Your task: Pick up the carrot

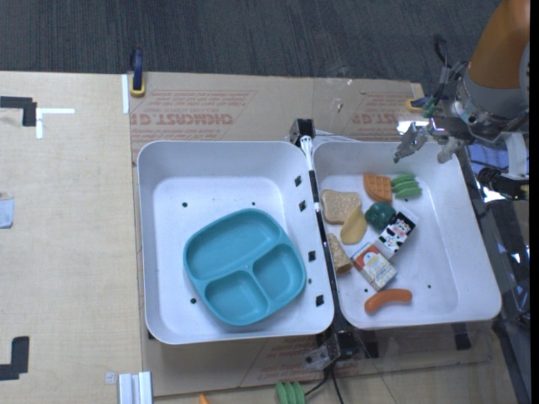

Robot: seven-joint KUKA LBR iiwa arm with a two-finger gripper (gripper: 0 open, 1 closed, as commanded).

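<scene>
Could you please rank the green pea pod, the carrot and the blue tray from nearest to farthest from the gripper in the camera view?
1. Green pea pod, right bin, just below the gripper.
2. Carrot, right bin's near edge.
3. Blue tray, left bin.

The grey arm with its orange band reaches in from the right, two-finger gripper (428,148) angled downward, fingers spread.

The gripper (428,144) hangs over the right bin's (472,251) far edge. The carrot (388,300) lies near its front, well apart.
</scene>
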